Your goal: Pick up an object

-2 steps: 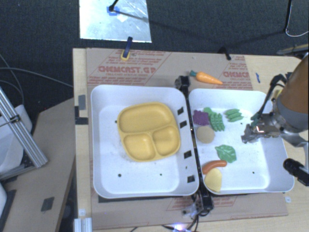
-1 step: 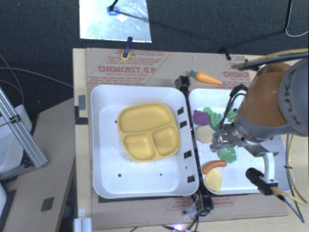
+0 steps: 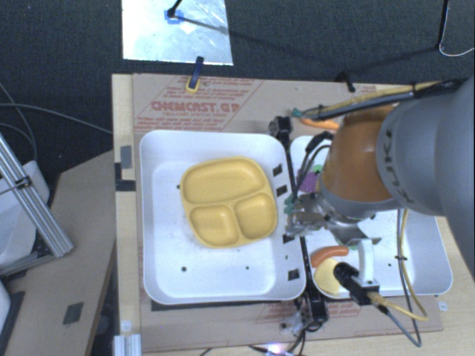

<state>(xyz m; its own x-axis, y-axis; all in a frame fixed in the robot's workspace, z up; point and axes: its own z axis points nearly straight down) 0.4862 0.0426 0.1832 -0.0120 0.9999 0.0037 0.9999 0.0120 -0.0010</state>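
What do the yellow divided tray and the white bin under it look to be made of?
Yellow divided tray: probably moulded plastic, matte to slightly satin; its three compartments have soft rounded edges and an even colour with no sharp glare.
White bin: likely thin formed plastic, smooth and faintly glossy; rounded corners, a raised rim and a few small dark spots on its floor. Painted metal can't be ruled out.

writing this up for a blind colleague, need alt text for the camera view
A grey and orange robot arm reaches from the right over the right white bin, above an orange item. The left white bin holds a yellow divided tray.
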